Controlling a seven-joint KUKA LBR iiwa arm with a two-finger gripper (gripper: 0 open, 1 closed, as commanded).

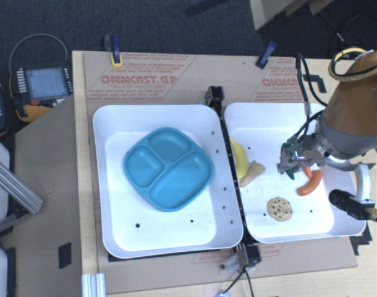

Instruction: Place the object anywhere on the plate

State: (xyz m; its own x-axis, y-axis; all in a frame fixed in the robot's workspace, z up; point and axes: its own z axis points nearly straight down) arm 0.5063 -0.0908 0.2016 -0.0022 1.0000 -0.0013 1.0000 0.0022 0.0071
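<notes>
A blue divided plate (169, 167) lies in the left bin (108, 184) with nothing on it. The right bin (262, 125) holds a yellow banana (240, 155) against its left wall, a tan wedge (253, 172) beside the banana, a round cookie (279, 208) near the front, and an orange-red sausage (310, 183). My gripper (290, 166) hangs over the middle of the right bin, just left of the sausage's upper end and above the cookie. I see nothing clearly held in it.
A black divider (228, 166) runs between the two bins. The grey arm with its orange band (352, 113) covers the right bin's far right side. Clamps sit on the board's back edge (116, 57).
</notes>
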